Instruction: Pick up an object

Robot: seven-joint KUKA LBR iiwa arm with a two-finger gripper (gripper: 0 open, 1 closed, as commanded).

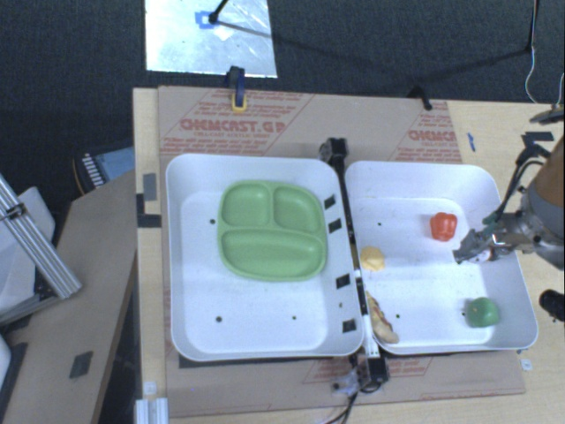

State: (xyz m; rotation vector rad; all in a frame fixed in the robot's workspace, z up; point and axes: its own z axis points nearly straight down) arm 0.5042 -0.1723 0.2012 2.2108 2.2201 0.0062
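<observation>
Four small objects lie in the right bin (424, 179); the gripper (468, 250) hovers just beside the red pepper (443, 226), apparently empty. Its opening is unclear. Next: descend squarely over one.

A dark carpeted floor (71, 60) is surrounding the wooden bench (291, 104); a shiny metal sheet (212, 25) is lying beyond its far edge.

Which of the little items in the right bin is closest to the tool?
The red-orange pepper-like piece, just up and left of the tool. The green piece sits lower, the yellow piece and tan piece lie near the divider.
</observation>
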